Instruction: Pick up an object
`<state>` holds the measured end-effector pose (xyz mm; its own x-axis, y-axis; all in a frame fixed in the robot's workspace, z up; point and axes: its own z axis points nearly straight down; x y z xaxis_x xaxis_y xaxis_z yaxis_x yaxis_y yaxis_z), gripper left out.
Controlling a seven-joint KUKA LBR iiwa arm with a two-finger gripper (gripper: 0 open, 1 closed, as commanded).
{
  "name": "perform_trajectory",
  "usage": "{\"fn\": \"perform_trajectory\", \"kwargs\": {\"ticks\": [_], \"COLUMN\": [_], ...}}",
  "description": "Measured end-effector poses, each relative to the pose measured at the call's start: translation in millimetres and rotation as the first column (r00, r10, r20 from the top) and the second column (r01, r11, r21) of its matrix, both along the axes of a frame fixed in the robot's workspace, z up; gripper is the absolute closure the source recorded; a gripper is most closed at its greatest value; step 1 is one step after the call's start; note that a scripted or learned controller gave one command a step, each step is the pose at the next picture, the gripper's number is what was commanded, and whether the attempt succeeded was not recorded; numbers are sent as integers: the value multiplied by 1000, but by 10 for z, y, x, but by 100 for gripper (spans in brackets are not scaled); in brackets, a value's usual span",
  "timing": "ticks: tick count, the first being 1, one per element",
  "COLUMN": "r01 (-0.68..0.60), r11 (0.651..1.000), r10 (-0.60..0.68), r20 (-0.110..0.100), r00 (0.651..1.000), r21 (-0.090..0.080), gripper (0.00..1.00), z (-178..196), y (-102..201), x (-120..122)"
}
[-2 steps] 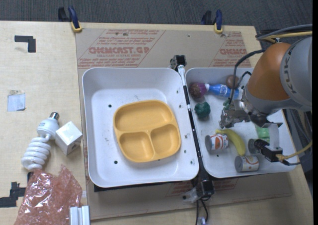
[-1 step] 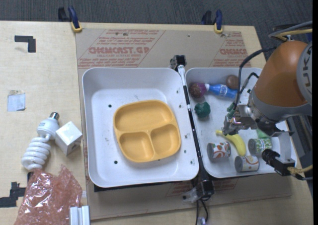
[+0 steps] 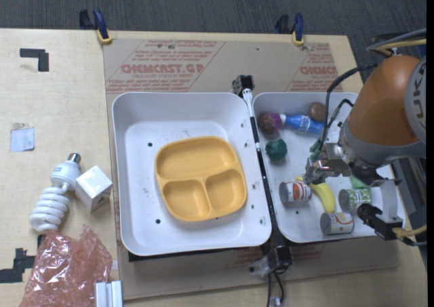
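two shallow white bins sit side by side on the tabletop. the left bin holds one thing: a yellow plastic tray with three rounded compartments, smooth and matte. the right bin holds a cluster of small objects: one curved yellow banana, three small cylindrical cans (one orange-labelled, one green-labelled, one lying at the near edge), one dark green ball, one purple round piece, one blue bottle lying flat, and one brown ball. the gripper hangs over the right bin just above the banana and the orange-labelled can; i cannot tell how it is set. outside the bins lie one white spiral bulb, one white cube and one crinkled pink plastic bag.
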<state>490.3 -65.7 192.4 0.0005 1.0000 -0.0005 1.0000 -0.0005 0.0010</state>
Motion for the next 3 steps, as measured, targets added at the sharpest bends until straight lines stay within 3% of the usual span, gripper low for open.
{"fn": "perform_trajectory", "kwargs": {"ticks": [1,2,3], "r01": [1,0,1], "r11": [1000,1000,1000], "r10": [-1,0,-1], "r20": [-1,0,-1], "r00": [1000,1000,1000], "r21": [1,0,1], "gripper": [0,0,0], "z": [-1001,-998,-1001], "y": [-407,-338,-354], "x": [-127,381,-102]}}
